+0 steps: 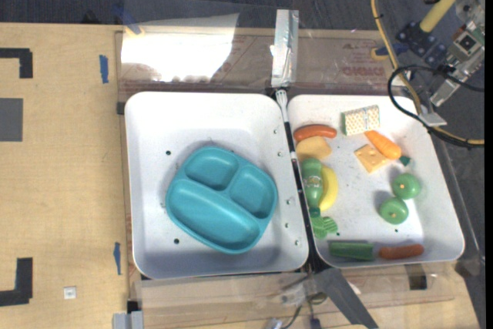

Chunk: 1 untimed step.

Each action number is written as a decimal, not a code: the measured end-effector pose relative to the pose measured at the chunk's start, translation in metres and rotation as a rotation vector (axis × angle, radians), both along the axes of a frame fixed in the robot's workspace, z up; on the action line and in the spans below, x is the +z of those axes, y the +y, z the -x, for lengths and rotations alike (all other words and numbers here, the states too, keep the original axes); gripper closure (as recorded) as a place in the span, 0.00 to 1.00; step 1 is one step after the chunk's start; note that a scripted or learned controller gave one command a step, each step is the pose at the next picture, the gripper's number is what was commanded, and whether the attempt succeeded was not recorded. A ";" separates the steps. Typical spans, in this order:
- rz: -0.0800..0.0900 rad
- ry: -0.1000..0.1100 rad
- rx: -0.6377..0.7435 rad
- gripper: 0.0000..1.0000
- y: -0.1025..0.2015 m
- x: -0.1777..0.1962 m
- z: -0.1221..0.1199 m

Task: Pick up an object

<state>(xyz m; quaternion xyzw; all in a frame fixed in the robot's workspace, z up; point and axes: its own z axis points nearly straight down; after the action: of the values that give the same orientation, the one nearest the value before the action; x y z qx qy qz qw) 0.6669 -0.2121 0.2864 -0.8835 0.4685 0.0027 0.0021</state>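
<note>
The right bin (443,189) holds several toy foods. A red sausage (316,132) and an orange-yellow piece (312,148) lie at its left wall, above a green bottle (312,175) and a banana (330,189). A carrot (383,143), a cracker (370,159) and a checked wafer (360,119) sit further back. Two green apples (406,185) (394,209) lie to the right. A cucumber (350,249) and a second red sausage (401,250) rest along the front wall. My gripper (448,87) hangs above the bin's back right corner, apart from all of them.
The left bin (146,135) holds a teal divided plate (223,198). Yellow and black cables (400,81) loop around the arm at the upper right. A clear sheet (181,42) lies behind the bins, and a small green leafy piece (323,226) is near the dividing wall.
</note>
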 end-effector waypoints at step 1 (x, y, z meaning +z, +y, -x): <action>0.009 -0.015 0.442 1.00 0.005 -0.162 0.014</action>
<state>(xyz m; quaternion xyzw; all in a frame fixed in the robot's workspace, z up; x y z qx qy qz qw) 0.6528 -0.2069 0.1245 -0.9647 0.2634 -0.0057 0.0011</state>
